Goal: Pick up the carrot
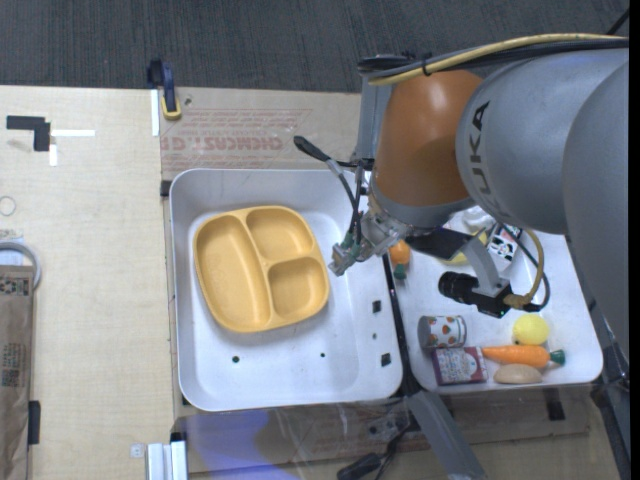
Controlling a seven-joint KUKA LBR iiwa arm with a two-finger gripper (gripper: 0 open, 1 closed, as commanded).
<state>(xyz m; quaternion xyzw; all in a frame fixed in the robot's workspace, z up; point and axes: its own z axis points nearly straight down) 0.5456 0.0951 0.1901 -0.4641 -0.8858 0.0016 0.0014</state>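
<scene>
The carrot (pixel 517 356), orange with a green stub at its right end, lies near the front of the right bin (pixel 585 303). It rests between a yellow ball (pixel 531 329) behind it and a pale beige piece (pixel 517 374) in front. My gripper (pixel 345 258) hangs well to the left of the carrot, over the right side of the left bin (pixel 270 383) and close to the rim of a yellow divided plate (pixel 262 266). Nothing shows in its grasp. The big grey and orange wrist hides the back part of the right bin.
A small tin can (pixel 442 331) and a red packet (pixel 460 366) lie left of the carrot. A small orange thing (pixel 400 253) sits by the wall between the bins. The yellow plate takes up the left bin's back half.
</scene>
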